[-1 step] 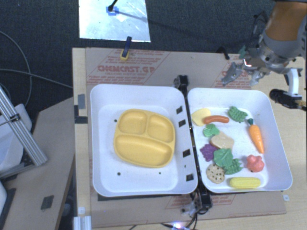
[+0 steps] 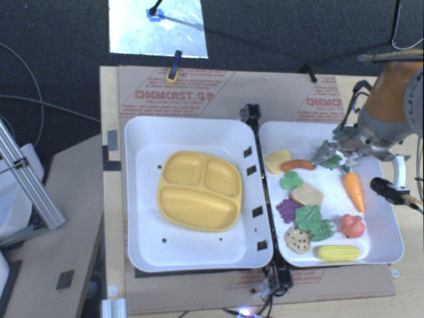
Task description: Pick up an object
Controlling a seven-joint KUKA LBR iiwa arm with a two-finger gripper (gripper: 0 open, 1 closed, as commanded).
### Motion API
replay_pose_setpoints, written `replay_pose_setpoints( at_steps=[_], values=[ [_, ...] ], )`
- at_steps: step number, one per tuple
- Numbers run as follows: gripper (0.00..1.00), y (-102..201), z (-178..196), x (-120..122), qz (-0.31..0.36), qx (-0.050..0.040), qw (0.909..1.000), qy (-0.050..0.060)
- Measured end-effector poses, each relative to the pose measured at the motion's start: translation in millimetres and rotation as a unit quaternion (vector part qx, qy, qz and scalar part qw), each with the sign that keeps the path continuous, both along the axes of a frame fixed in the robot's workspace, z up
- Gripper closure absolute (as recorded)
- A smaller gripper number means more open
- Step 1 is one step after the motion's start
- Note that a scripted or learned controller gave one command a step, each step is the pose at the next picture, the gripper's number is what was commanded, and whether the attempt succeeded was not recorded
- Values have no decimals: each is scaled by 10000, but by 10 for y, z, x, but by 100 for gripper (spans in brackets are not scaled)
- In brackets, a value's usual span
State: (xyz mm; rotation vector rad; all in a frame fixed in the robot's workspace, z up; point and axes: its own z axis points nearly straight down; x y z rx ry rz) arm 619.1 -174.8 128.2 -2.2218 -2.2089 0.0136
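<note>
The right bin [image 2: 391,244] holds several toy foods: an orange carrot [image 2: 354,191], a red sausage [image 2: 298,165], a pale yellow piece [image 2: 277,159], a bread slice [image 2: 307,195], purple grapes [image 2: 287,209], a green leafy piece [image 2: 313,220], a cookie [image 2: 298,240], a corn cob [image 2: 338,251] and a pinkish-red fruit [image 2: 353,225]. My gripper [image 2: 336,154] is low over the bin's upper right part, just above the carrot's top end. A small green piece [image 2: 332,159] lies right under it. I cannot see whether the gripper touches that piece.
The left bin [image 2: 142,244] carries a yellow divided plate [image 2: 199,191]. A black hinge strip [image 2: 260,184] runs between the bins. A small green broccoli-like piece [image 2: 289,181] lies by the sausage. The grey arm with its orange band [image 2: 394,98] comes in from the upper right.
</note>
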Motion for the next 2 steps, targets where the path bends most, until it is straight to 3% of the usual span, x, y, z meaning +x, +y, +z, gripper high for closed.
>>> replay_pose_setpoints(
  at_steps=[1, 2],
  values=[
    [0, -106, -436, -823, -1, 6, 10000, -69],
    [0, -336, -406, -1314, 14, -9, 9999, -104]
  ],
)
